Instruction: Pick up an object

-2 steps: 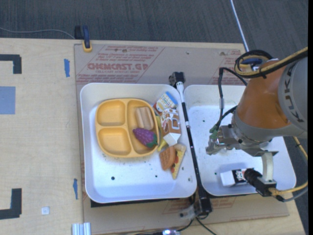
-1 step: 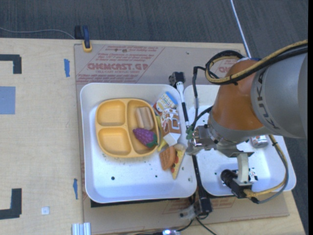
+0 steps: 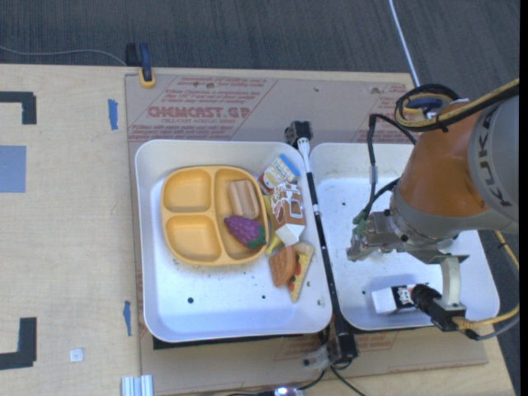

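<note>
My gripper point(image 3: 361, 239) hangs over the left part of the right bin point(image 3: 346, 192), pointing down, with the orange and grey arm point(image 3: 445, 180) behind it. A small white and black box point(image 3: 393, 299) lies in that bin near its front edge, to the right of and below the gripper and apart from it. The left bin point(image 3: 148, 221) holds a yellow divided plate point(image 3: 191, 238) with a toy sausage point(image 3: 242, 196) and purple grapes point(image 3: 245, 229) in its right compartment. Beside the plate lie a printed carton point(image 3: 288, 205), a white cube point(image 3: 289, 234), a brown pastry point(image 3: 283, 265) and a pizza slice point(image 3: 301, 266).
A blue and white packet point(image 3: 279, 170) rests at the left bin's back right corner. A black clamp point(image 3: 298, 132) sits where the two bins meet at the back. Cables point(image 3: 421, 106) loop above the arm. The bins stand on a cardboard sheet point(image 3: 198, 110).
</note>
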